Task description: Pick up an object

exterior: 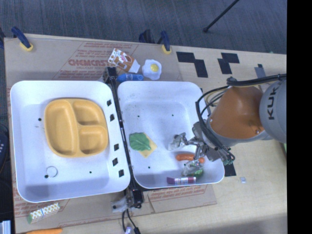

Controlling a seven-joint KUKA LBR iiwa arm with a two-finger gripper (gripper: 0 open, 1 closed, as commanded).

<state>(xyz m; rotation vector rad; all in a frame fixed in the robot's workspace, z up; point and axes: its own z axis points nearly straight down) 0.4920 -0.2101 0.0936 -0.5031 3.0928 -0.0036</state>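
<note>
In the right bin (161, 94), my gripper (186, 155) is low over the front right corner, and the arm comes in from the right. Its two metal fingers (178, 142) stand apart, so it is open. A small orange carrot-like piece (183, 157) lies on the bin floor between them, with nothing clamped. A green bit (194, 171) sits by the nearer finger. A dark purple tube (181, 180) lies along the front wall. A green leaf on a yellow slice (142, 143) rests to the left of the gripper.
The left bin (24, 130) holds a yellow divided plate (75, 126) and a small clear ring (51, 171). Behind the bins lie a snack packet (120, 59), a blue piece (129, 77) and a toy fried egg (152, 68). A wrapped candy (44, 211) lies at the front left.
</note>
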